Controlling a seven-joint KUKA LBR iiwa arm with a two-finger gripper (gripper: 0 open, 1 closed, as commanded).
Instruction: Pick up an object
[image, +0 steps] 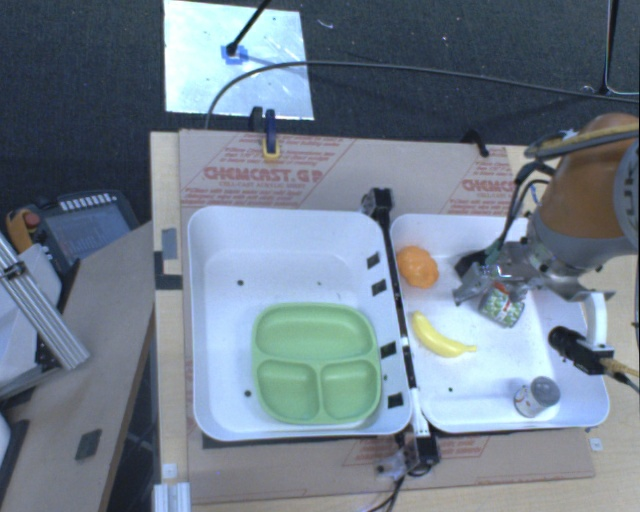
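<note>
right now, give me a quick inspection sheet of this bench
surface: two white bins, left bin and right bin, on a board.
job's things: orange, banana, small can, grey-capped jar, all in right bin.
clutter: green divided plate in left bin.
grippers: gripper low over the can; grasp unclear.
cables: black cable across the floor.
surroundings: handheld control unit at left, foil sheet above.

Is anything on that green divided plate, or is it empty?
Empty. The green plate lies flat in the left bin, and all three of its compartments show bare green, with no object on them.
</note>
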